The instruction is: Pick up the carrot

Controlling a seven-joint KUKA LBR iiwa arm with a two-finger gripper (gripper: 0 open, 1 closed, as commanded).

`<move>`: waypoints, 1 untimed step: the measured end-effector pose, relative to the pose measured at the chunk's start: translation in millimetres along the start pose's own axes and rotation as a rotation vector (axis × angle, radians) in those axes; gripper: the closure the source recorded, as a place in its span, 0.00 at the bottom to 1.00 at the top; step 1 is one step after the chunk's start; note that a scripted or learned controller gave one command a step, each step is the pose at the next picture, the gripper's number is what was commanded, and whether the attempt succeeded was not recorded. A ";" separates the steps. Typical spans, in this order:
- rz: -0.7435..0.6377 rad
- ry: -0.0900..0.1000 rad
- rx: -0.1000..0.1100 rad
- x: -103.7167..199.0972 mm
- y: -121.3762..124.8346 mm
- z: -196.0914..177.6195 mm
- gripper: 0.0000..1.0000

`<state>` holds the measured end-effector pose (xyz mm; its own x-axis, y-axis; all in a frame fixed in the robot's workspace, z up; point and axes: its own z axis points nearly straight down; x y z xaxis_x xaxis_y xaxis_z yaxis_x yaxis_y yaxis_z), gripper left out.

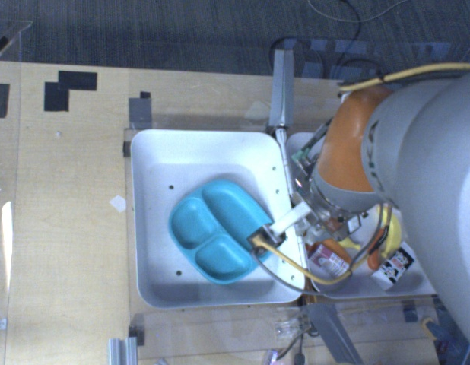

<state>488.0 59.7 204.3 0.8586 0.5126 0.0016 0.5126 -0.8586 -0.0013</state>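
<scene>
Stretching in from the left edge, the pale wooden counter (60, 226) offered wide open room, with black tape patches (68, 88) near its far side. The left bin (147, 226) held a blue divided plate (216, 229) towards its right wall, leaving white floor free along its left and far sides. The end effector (324, 223) hung just past the dividing rims, crowding the right bin (410, 284); whether it was spread or closed could not be told. Just beside it an orange sliver, seemingly the carrot (343, 243), lay against a red packet (328, 261). Dark carpet (144, 14) lay beyond the counter.
</scene>
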 end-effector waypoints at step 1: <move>0.046 0.020 -0.003 31.8 -43.8 104.1 1.00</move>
<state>492.9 113.8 100.3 0.8811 0.4724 0.0211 0.4725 -0.8813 0.0014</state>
